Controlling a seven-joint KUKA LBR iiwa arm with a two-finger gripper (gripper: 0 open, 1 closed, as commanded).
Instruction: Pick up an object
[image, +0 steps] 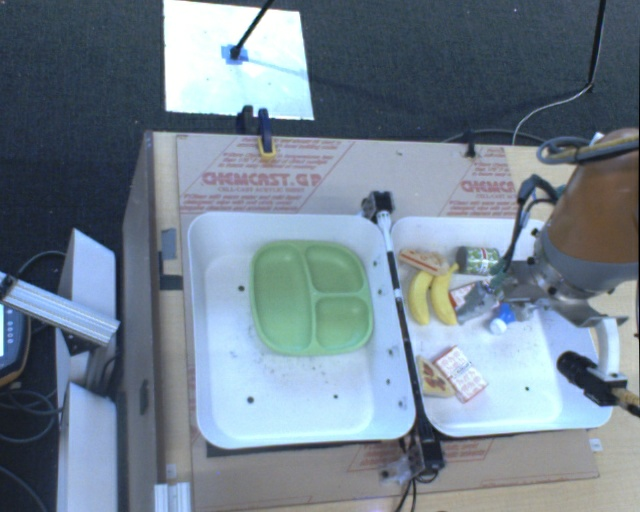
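Note:
The right bin (520, 400) holds two yellow bananas (430, 298) near its left wall, with a sandwich-like wedge (422, 261) above them. A green can (479, 260) lies on its side toward the back. A small red-and-white packet (463, 296) sits just right of the bananas, and a small blue-and-white piece (499, 321) lies beside it. A red-and-white box (463, 372) and a pizza-like slice (433, 377) rest nearer the front. My gripper (492, 300) hangs low over the packet and the blue piece, just below the can. The grey wrist hides how it stands.
The left bin (230, 400) carries a green divided plate (310, 297). A clamp bar (398, 310) runs between the bins. The orange-banded arm (595, 215) covers the right bin's far right part. Cables (530, 120) trail over the cardboard behind.

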